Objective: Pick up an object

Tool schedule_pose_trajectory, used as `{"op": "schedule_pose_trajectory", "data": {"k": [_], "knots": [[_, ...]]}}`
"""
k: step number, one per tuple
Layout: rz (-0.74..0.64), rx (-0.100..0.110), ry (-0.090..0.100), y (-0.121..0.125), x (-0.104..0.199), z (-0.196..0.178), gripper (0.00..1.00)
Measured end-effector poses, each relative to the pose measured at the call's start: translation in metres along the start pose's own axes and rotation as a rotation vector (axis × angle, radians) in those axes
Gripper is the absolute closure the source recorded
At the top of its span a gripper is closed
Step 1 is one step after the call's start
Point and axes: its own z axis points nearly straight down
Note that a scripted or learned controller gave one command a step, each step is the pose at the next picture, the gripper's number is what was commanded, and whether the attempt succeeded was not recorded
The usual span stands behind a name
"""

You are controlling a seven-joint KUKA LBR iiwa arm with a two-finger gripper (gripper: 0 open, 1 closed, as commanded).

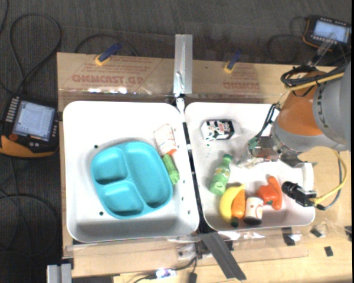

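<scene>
The arm (318, 114) is reaching in from the right and hanging over the right bin (194, 158), with the gripper (264, 150) sitting low above bare floor near the bin's middle. From this slant it is not possible to tell whether it is released or clenched, and nothing is showing in its grasp, so the step in hand looks like the approach before a pick.

The candidates are lying close by: a green bottle (220, 174) just left of the gripper, a black-and-white carton (218, 130) up near the far wall, and a tight cluster by the near wall, with a banana (228, 199), a carrot (239, 205) and an orange toy (270, 194) touching or nearly so. The bottle seems the fairest target, since it is lying with open floor on its right side; the next move is calling for a short shift left and a straight descent.

The cluster is crowding the near wall, leaving little room there. The left bin (76, 158) is holding a blue tray (130, 178).
</scene>
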Motion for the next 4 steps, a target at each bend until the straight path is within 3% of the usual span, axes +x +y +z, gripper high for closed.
{"op": "schedule_pose_trajectory", "data": {"k": [1, 2, 3, 4], "knots": [[-0.053, 0.013, 0.0, 0.012, -0.041, -0.083, 1.0], [0.031, 0.014, -0.001, 0.058, 0.027, -0.123, 1.0], [0.152, 0.014, -0.004, 0.041, -0.019, -0.194, 1.0], [0.207, 0.015, -0.005, 0.081, -0.029, -0.168, 1.0]]}}
